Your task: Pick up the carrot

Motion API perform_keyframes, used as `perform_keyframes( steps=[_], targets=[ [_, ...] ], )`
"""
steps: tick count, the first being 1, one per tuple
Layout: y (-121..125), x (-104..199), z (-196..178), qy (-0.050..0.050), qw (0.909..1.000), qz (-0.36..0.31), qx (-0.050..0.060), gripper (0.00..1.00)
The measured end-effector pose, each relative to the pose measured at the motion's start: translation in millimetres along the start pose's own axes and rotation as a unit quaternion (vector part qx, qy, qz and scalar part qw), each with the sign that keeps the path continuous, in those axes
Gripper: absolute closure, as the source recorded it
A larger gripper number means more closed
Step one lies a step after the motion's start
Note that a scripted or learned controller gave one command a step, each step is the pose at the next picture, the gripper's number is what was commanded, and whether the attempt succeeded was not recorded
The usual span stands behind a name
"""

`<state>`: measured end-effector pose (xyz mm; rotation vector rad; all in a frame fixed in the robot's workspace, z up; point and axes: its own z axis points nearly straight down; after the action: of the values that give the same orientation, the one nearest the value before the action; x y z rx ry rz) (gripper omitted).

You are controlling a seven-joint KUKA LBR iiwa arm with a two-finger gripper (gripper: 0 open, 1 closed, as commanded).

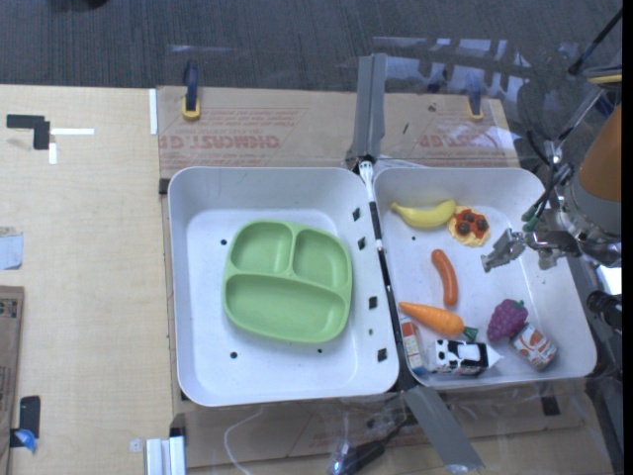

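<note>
Nearest the camera in the right bin [554,188], a black-and-white carton [457,356] lies against the front wall with a small red-and-white pack [410,342] just left of it; the print on both is too small to read. The carrot [432,316] lies right behind them, orange, tilted, its thick end toward the divider and its green tip touching or just above the carton. To the right sit a purple grape bunch [506,319] and, just beside it toward the corner, an orange-and-white carton [535,346]. Farther back a red sausage [446,276] lies almost upright in the view, near the carrot but apart from it. Behind that, by the far wall, are a banana [425,214] and, touching its right end, a small pizza piece [469,226]. The left bin [193,364] holds a green divided plate [289,282]. The arm comes in from the right and is cut off at the edge, only part of its orange band showing. The gripper [502,252] hangs over the right part of the right bin, pointing left, well apart from the carrot, with the sausage between them. Its metal tip is small and blurred, so its opening cannot be judged; nothing is seen in its grasp.
</note>
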<state>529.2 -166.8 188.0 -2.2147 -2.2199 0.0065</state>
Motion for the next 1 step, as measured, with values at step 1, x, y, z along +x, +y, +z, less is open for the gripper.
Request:
perform_keyframes(
  steps=[1],
  targets=[
    [-22.2,44.6,95.4,-0.005,0.9916,-0.129,-0.010,0.00]
  ],
)
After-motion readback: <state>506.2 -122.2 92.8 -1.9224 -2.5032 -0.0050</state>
